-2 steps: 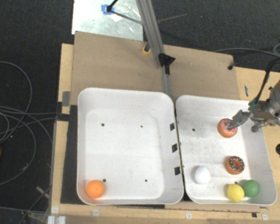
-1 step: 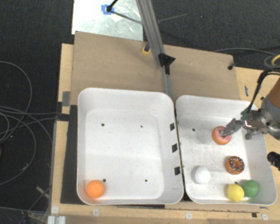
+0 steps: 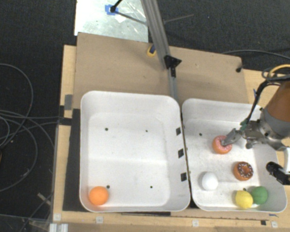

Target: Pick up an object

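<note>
In the right bin (image 3: 206,114), my gripper (image 3: 238,141) stands open in the upper middle part. Its left finger (image 3: 229,138) reaches the right edge of a pink frosted doughnut (image 3: 220,146), while the right finger (image 3: 248,143) hangs apart over bare bin floor. Nothing sits between the fingers. A brown chocolate doughnut (image 3: 243,171) lies just below the gripper. Further toward the front lie a white ball (image 3: 209,181), a yellow fruit (image 3: 243,199) and a green ball (image 3: 260,194). An orange ball (image 3: 98,195) rests in the front left corner of the left bin (image 3: 130,106).
The grey arm with its orange band (image 3: 284,103) comes in over the right bin's right rim. A slanted grey pole (image 3: 161,30) crosses the bench behind the bins. Black clips (image 3: 180,153) sit on the divide between the two bins.
</note>
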### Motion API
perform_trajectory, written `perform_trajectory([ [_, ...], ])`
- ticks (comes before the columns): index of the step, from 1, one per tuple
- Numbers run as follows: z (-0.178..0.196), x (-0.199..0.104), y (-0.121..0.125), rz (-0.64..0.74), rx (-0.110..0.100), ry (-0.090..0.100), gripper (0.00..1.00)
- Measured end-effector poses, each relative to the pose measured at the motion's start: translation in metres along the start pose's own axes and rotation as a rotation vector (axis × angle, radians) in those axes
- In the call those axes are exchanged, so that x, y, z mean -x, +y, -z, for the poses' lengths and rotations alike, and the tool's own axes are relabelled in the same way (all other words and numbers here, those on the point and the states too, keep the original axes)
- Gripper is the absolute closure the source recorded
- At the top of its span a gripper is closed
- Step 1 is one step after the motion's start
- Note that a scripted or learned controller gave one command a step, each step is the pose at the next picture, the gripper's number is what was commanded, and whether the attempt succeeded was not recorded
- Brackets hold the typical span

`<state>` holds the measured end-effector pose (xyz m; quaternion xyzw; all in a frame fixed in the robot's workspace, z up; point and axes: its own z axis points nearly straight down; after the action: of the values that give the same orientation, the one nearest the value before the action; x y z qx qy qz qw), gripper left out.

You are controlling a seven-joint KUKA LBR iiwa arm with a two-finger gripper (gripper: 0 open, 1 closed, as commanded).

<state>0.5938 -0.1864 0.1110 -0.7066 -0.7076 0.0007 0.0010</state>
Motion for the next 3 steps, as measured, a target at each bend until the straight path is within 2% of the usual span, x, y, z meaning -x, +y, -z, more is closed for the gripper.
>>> perform_trajectory([
  [1, 0.014, 0.001, 0.001, 0.000, 0.006, -0.001, 1.00],
  [3, 0.110, -0.004, 0.014, 0.004, 0.009, -0.003, 1.00],
])
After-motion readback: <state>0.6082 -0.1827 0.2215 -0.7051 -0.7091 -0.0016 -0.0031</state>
